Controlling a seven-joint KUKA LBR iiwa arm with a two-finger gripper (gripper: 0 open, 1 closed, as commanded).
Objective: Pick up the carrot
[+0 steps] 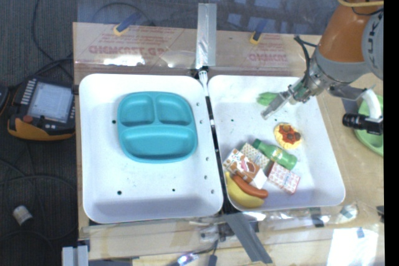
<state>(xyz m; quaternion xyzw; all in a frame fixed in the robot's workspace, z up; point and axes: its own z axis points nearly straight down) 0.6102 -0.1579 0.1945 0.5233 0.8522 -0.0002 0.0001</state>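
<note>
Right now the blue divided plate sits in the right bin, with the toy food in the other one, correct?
Not quite: the blue divided plate sits in the left bin, as the camera view shows. The toy food is in the other one, the right bin.

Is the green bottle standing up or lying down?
Lying down. The green bottle rests on its side in the right bin, its length running slantwise, beside the small pizza and the printed boxes.
</note>
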